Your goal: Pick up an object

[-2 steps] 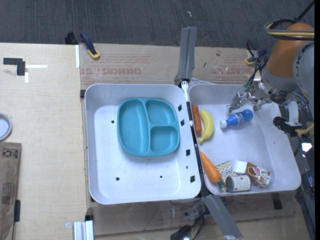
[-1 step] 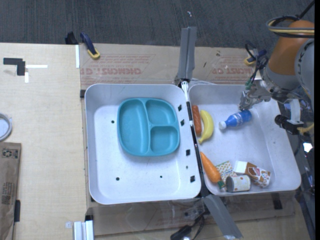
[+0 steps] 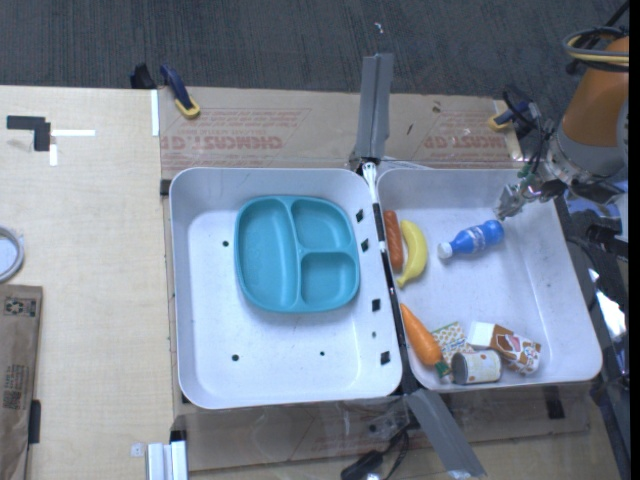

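Observation:
My gripper (image 3: 518,200) hangs over the far right corner of the right bin (image 3: 560,268), on the grey arm with its orange band (image 3: 598,103). Just below and left of it lies a blue bottle (image 3: 476,238) with a white cap, on its side and apart from the gripper. A yellow banana (image 3: 413,253) and a red-orange sausage (image 3: 393,240) rest along the bin's left wall. A carrot (image 3: 421,336), a small packet (image 3: 448,336), a white block (image 3: 482,334), a can (image 3: 475,367) and a brown carton (image 3: 516,349) crowd the near edge.
The left bin (image 3: 200,298) holds a teal divided plate (image 3: 298,253). A grey divider post (image 3: 375,108) stands behind the seam between the bins. Blue-and-yellow clamps (image 3: 180,93) sit on the cardboard at the back.

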`<state>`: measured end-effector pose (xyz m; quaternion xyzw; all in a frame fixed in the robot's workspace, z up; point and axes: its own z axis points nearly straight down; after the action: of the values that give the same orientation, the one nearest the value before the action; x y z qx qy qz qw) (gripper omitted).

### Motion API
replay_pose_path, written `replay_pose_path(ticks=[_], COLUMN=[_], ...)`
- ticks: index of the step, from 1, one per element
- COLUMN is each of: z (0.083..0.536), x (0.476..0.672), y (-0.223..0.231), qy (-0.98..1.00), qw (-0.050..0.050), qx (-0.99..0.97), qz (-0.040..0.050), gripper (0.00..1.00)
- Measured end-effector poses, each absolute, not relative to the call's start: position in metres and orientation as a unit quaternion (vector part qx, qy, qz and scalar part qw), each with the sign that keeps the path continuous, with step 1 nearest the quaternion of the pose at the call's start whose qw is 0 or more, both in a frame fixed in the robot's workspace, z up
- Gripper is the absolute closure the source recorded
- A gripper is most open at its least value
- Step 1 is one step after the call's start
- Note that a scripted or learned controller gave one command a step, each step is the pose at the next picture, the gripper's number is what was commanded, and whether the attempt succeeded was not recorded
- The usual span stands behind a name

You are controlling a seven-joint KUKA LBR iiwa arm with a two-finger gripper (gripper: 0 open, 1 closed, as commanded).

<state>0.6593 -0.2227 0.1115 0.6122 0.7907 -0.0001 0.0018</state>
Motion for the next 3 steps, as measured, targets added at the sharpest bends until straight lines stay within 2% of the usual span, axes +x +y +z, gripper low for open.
replay_pose_path(ticks=[1, 2, 3], z=[0.107, 0.1, 0.093], x=[0.666, 0.663, 0.66], y=[-0.215, -0.207, -0.125], qy=[0.767, 0.769, 0.746], qw=[0.013, 0.002, 0.001], qx=[0.641, 0.639, 0.666], qz=[0.0044, 0.004, 0.0004], gripper=[1.0, 0.0, 0.0])
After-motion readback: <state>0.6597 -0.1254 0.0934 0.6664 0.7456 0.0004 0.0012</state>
